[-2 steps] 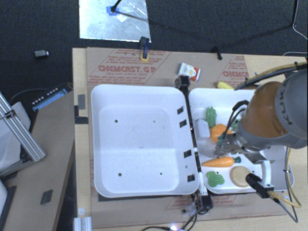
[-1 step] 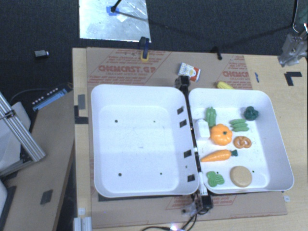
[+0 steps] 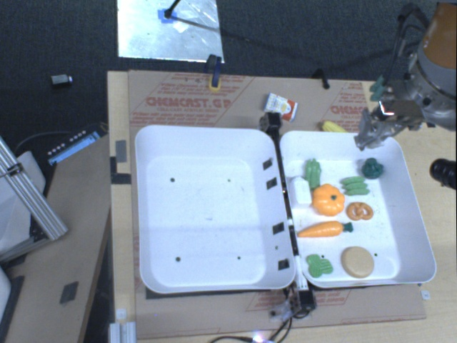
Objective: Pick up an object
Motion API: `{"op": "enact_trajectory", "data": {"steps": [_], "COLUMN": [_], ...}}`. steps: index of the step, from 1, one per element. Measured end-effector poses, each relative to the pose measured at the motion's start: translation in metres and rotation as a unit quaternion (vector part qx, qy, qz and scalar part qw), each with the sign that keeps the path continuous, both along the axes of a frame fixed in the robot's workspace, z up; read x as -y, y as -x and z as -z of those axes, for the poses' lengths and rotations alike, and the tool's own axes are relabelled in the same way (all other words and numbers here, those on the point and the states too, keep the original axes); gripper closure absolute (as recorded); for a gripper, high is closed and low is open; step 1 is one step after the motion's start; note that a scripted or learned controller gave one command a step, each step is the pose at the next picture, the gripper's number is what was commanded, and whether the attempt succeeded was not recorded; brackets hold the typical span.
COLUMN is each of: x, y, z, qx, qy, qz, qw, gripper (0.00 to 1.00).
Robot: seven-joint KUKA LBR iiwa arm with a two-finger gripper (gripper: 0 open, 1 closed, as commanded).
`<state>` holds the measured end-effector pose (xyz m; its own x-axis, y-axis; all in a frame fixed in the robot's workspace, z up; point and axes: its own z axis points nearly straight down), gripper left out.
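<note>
Nearest, the tan cookie (image 3: 358, 261) and every other toy still lie in the right bin (image 3: 414, 213); nothing lifted yet. Jaws (image 3: 368, 140) hover at its far edge, apparently empty, opening unclear.

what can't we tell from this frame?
- Hand: small and blurred above the right bin rim in the camera view; open or shut unreadable.
- Arm: cut off by the right edge.
- Yellow item: partly hidden behind the right bin's far rim.
- Small carton beyond the bins: too small to read.
</note>
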<state>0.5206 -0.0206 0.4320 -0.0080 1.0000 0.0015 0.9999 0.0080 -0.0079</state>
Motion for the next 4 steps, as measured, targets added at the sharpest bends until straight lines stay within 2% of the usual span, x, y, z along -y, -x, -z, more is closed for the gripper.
{"op": "enact_trajectory", "data": {"steps": [1,2,3,4], "x": [-0.061,-0.129,-0.193,-0.254], "y": [0.017,0.035,0.035,0.035], "z": [0.028,0.061,0.066,0.093], "qx": [0.004,0.003,0.005,0.003], "qy": [0.0001,-0.0003,-0.0005,0.0002], "qz": [0.000,-0.002,-0.001,-0.001], "qw": [1.0000,1.0000,1.0000,1.0000], "gripper": [1.00,1.00,1.00,1.00]}}
